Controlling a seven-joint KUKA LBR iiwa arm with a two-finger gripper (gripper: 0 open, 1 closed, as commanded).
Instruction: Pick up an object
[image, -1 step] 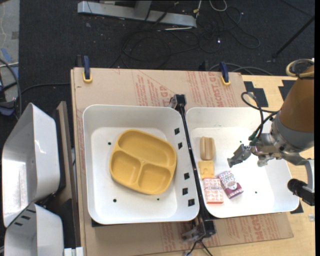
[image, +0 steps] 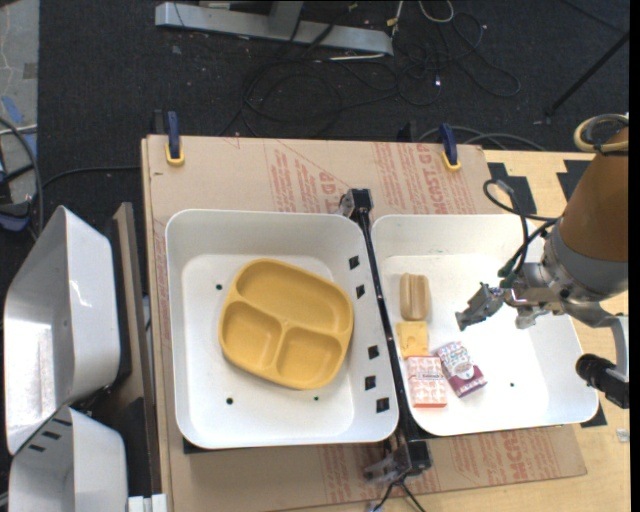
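Two white bins sit side by side on the bench. The left bin (image: 190, 330) contains one yellow divided plate (image: 285, 322), centred. The right bin (image: 520, 400) contains four items along its left edge: one tan bread roll (image: 414, 296), one yellow block (image: 412, 337) just below it, one red-and-white packet (image: 427, 381) at the front-left corner, and one maroon-and-white packet (image: 459, 367) touching its right side. The gripper (image: 474, 314) hangs above the right bin's middle; whether it is open cannot be determined, and nothing is visible between its tips. The maroon-and-white packet lies just frontward of the gripper.
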